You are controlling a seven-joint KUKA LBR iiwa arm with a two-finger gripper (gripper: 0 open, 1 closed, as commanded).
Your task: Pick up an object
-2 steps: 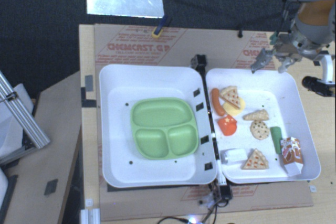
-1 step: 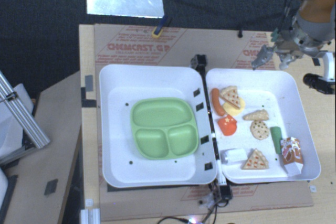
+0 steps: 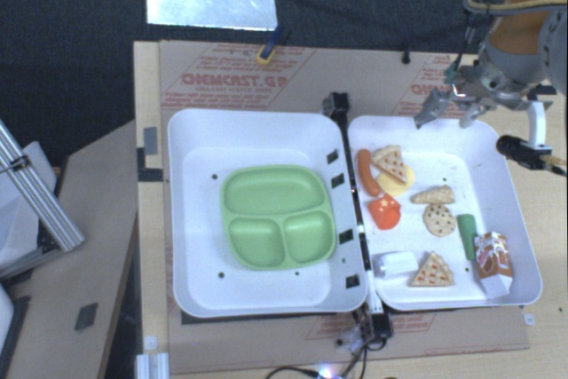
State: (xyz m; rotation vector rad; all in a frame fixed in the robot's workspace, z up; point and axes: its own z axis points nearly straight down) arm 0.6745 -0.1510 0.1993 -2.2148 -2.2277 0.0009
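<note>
The gripper (image 3: 450, 109) is seen with fingers spread apart, nothing between them, above the right bin's (image 3: 524, 217) twelve-o'clock rim. The nearest pickable item, a pizza slice (image 3: 390, 162), lies at seven o'clock. Crowded neighbouring food could be nudged, spoiling a grasp.

the arm (image 3: 524, 22) reaches in at the upper right, its gripper (image 3: 451, 109) hanging over the far rim of the right bin (image 3: 519, 217), apart from the toy food below it. that bin holds a sausage (image 3: 366, 172), a pizza slice (image 3: 391, 162) on a yellow piece (image 3: 397, 184), a red piece (image 3: 384, 212), a cookie (image 3: 438, 219), a second slice (image 3: 431, 272), a white block (image 3: 395, 263), a green stick (image 3: 467, 235) and a small carton (image 3: 493, 263). the left bin (image 3: 191, 191) holds a green divided plate (image 3: 277, 216).
</note>
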